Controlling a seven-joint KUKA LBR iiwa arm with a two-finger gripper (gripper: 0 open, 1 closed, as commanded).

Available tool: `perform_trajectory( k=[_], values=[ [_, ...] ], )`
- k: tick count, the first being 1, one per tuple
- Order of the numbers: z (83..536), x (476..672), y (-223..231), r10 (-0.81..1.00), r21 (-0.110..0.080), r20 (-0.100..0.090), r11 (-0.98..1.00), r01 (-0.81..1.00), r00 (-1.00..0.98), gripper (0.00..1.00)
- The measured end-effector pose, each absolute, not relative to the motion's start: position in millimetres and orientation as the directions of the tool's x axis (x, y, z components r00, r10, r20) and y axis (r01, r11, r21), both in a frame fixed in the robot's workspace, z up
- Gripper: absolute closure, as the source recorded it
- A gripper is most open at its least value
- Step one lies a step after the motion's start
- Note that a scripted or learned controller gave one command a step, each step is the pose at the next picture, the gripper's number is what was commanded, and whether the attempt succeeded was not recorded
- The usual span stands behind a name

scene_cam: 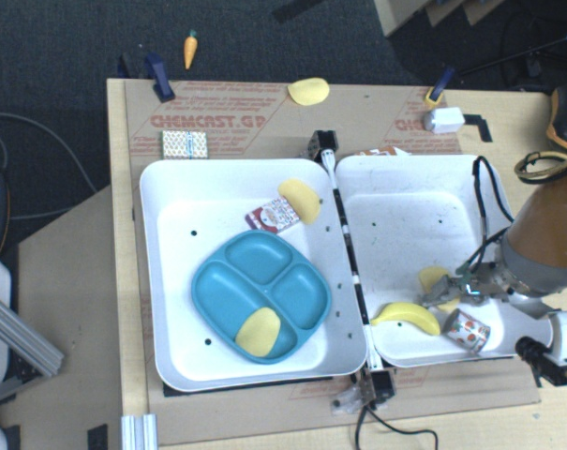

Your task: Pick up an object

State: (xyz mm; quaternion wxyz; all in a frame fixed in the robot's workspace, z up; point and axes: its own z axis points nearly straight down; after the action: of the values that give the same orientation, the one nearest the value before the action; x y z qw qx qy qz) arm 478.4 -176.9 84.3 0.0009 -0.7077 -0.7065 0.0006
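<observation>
Reaching is being done from three o'clock: the gripper (449, 291) is being lowered into the right bin (395, 195), at that bin's four o'clock; whether it is open or closed cannot be told, and nothing is being seen held. A small yellow piece (433, 277) is lying just beside the tip, at its ten o'clock; a banana (407, 317) is lying near, at the tip's seven o'clock; a small can (468, 330) is resting at its five o'clock, by the bin's front wall. The banana is being judged light, smooth and curved, likely a stiff toy; it would best be taken across its thick middle, since the tapered ends would slip. The can is being judged rigid but prone to rolling. In the left bin (171, 251) a blue tray (264, 284) is sitting.
</observation>
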Motion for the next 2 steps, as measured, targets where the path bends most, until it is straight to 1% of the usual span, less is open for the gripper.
perform_trajectory(
  k=[1,2],
  values=[
    [94.1,479.1,-176.4,1.000,0.000,0.000,-0.002,1.000,0.002,1.00],
    [94.1,479.0,-176.4,1.000,0.000,0.000,-0.002,1.000,0.002,0.00]
  ],
)
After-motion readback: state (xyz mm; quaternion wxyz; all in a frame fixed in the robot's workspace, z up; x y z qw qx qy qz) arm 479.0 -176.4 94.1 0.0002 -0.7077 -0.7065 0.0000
